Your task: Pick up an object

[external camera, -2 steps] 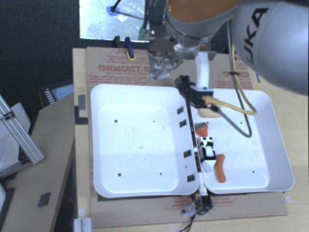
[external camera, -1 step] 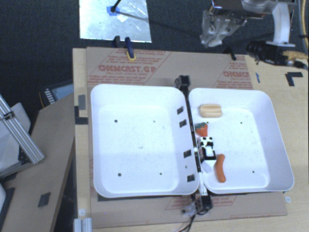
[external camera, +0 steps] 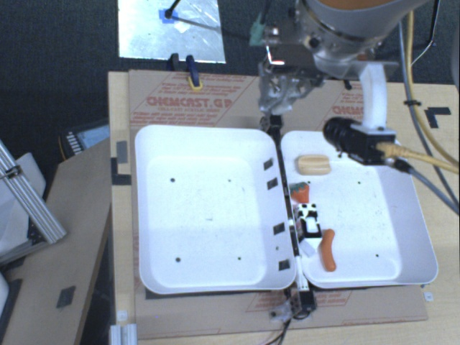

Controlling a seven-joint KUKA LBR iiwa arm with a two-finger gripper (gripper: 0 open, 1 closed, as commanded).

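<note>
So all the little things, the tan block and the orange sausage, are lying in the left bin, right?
Not quite. The camera view shows the tan block and the orange sausage lying in the right bin, not the left one.

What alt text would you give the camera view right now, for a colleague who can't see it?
The gripper hangs above the far end of the divider between two white bins. The right bin has a tan block, an orange sausage-shaped piece and a black-and-white item.
</note>
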